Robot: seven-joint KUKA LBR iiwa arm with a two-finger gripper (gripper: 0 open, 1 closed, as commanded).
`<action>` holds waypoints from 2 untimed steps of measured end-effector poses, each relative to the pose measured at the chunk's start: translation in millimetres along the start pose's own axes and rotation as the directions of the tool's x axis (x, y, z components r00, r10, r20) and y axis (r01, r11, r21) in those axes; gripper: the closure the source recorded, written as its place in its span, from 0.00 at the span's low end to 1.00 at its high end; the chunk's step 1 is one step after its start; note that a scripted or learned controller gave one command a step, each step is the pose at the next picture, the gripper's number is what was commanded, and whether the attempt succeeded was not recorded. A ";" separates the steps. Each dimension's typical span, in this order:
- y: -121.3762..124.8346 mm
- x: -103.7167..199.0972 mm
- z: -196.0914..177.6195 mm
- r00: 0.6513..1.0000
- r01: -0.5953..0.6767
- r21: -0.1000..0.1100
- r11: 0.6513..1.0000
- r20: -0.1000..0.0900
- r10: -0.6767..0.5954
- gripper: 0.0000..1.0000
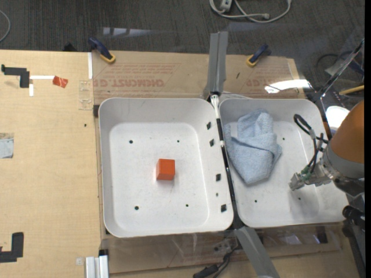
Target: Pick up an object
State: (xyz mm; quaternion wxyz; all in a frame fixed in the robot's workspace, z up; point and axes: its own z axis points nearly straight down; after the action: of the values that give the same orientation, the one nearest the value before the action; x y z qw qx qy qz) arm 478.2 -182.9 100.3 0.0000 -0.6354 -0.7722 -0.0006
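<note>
The claw (298, 181), whose grip cannot be told, hangs by the right white plastic bin's (278, 222) right edge, so it should drop straight onto the crumpled light-blue cloth (252, 146) near that bin's left wall before squeezing.

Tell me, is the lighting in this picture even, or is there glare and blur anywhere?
In the camera view, light is mostly soft and even: the orange block casts only a faint shadow in the left bin. A bright glare patch sits on the cardboard behind the right bin. The arm's gripper looks slightly blurred, while the blue cloth is sharp.
</note>
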 end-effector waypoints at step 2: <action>81.4 -36.1 8.9 0.864 0.504 0.000 0.864 0.002 -0.504 1.00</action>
State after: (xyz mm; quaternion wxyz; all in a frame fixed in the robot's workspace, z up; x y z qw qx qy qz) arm 565.1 -202.6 91.5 -0.0009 -0.4116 -0.9114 -0.0001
